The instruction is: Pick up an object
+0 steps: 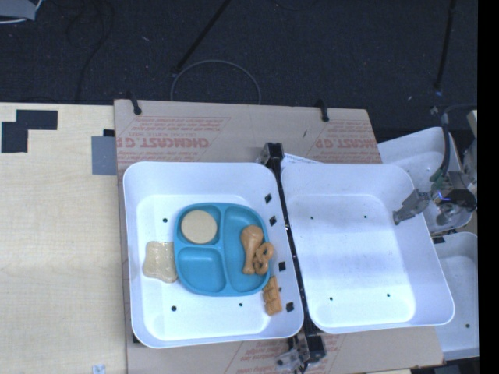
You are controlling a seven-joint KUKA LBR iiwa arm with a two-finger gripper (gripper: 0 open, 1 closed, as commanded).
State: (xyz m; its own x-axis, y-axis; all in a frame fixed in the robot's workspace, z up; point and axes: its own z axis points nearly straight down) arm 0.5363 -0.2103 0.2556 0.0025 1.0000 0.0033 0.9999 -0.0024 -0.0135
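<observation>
Dark carpeted floor with cables, pale wooden bench below.

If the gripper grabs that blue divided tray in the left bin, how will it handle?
The blue tray looks like thin moulded plastic, so probably stiff and light. Its raised rim should suit a pinch. The round cracker and pretzel-like piece lie loose in its compartments and would likely slide off if it tilts.

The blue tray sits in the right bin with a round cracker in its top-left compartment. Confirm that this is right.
Wrong bin. The camera view shows the blue tray in the left bin, with the round cracker in its top-left compartment as stated.
</observation>
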